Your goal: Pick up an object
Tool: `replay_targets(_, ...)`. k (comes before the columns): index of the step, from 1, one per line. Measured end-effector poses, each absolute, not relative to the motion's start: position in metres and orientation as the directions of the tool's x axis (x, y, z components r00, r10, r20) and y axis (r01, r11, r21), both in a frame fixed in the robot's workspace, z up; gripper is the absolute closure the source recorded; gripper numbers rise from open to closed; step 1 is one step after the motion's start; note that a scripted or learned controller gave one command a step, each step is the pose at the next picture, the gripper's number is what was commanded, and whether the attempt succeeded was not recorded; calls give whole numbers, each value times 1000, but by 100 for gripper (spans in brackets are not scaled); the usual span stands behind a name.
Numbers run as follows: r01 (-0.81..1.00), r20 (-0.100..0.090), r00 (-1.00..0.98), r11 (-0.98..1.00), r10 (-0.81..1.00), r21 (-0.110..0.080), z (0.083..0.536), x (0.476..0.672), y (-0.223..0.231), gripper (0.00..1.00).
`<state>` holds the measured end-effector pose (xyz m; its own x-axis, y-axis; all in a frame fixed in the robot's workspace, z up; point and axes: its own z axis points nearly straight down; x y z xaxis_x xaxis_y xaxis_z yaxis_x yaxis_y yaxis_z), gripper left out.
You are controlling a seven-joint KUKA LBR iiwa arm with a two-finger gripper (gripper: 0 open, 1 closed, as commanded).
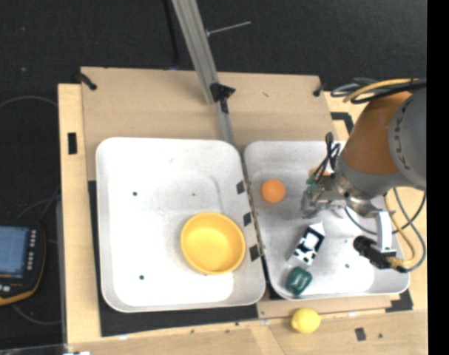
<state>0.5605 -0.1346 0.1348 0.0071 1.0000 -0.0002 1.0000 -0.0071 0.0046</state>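
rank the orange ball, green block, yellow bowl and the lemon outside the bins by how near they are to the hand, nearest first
1. Orange ball, just left of the hand, same bin.
2. Green block, at that bin's near edge.
3. Lemon, on the bench outside the bins, and yellow bowl, in the left bin: too close to call.

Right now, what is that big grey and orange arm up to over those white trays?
The arm is trying to pick something up. Its gripper hangs low in the right bin, close beside an orange ball. Nearer the front of that bin lie a black-and-white toy and a small green object. A yellow bowl sits in the left bin, and a yellow ball rests outside on the bench.
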Motion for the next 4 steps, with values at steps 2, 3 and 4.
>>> replay_targets(2, 1000, -2, -3, 3, 1000, 7, 239, 559, -140, 100)
replay_targets(3, 1000, 0, -3, 3, 1000, 3, 249, 555, -90, 100)
replay_targets(4, 1000, 1, -8, 8, 1000, 4, 258, 555, -34, 100)
